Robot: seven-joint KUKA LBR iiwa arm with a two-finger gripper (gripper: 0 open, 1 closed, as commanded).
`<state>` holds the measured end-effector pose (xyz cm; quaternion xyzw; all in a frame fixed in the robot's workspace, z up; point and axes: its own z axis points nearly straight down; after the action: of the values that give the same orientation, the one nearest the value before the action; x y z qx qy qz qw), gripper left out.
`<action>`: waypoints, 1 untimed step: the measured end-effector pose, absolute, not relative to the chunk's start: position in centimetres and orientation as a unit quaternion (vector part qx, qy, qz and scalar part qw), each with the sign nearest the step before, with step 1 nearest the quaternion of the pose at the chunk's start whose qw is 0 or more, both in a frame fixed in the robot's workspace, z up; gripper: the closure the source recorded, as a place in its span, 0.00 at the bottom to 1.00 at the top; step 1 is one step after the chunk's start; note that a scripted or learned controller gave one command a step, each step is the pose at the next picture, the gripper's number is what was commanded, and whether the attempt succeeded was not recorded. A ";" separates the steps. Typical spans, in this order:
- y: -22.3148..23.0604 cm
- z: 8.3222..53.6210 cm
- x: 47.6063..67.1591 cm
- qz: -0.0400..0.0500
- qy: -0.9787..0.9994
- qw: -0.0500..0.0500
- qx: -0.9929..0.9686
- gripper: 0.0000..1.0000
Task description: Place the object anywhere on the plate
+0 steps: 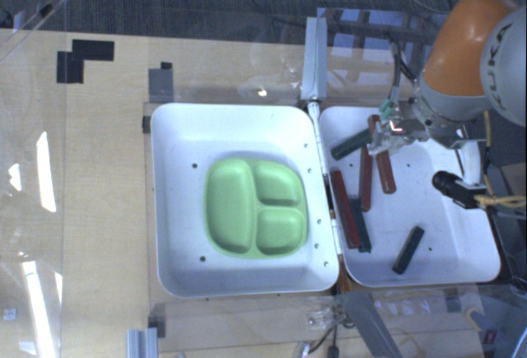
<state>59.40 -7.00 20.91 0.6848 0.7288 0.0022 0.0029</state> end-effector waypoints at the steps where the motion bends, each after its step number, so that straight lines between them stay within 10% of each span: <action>1: 2.3 18.5 58.1 0.002 0.730 0.001 0.683 1.00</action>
<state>58.10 2.25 18.50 0.6832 0.7303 0.0021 0.0014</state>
